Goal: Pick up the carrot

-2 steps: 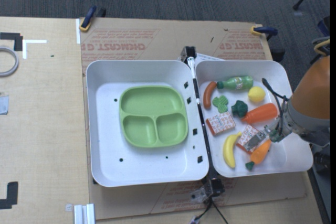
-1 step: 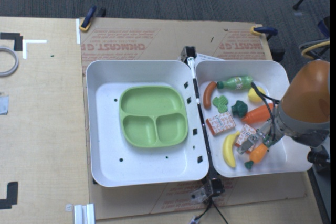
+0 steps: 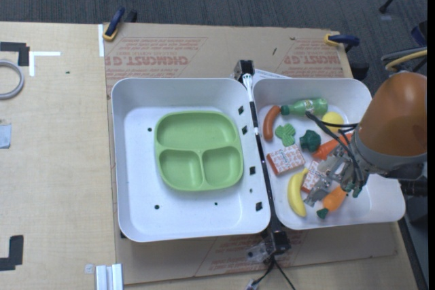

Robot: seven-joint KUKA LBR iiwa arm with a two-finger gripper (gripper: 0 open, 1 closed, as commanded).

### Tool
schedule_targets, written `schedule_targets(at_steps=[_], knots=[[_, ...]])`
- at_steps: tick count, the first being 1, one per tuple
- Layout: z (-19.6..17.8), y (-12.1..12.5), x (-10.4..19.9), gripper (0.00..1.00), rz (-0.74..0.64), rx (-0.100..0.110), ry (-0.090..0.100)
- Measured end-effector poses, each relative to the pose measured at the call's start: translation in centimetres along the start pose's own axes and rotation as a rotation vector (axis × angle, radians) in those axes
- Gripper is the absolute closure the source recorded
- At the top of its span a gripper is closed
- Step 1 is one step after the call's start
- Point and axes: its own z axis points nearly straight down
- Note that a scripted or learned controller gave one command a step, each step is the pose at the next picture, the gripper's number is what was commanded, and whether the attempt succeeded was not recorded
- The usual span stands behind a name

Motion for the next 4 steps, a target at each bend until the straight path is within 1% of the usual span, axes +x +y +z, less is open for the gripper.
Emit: schedule_targets(at_steps=[1, 2, 3, 4], knots=[[2.6, -0.6, -1.1, 0.00, -0.026, -0.003, -0.003], [1.4, -0.5, -1.6, 1.00, -0.021, -0.007, -0.020], [1.4, -0.5, -1.6, 0.00, -0.021, -0.007, -0.020], [2.4, -1.2, -1.5, 0.00, -0.156, -0.005, -0.020]])
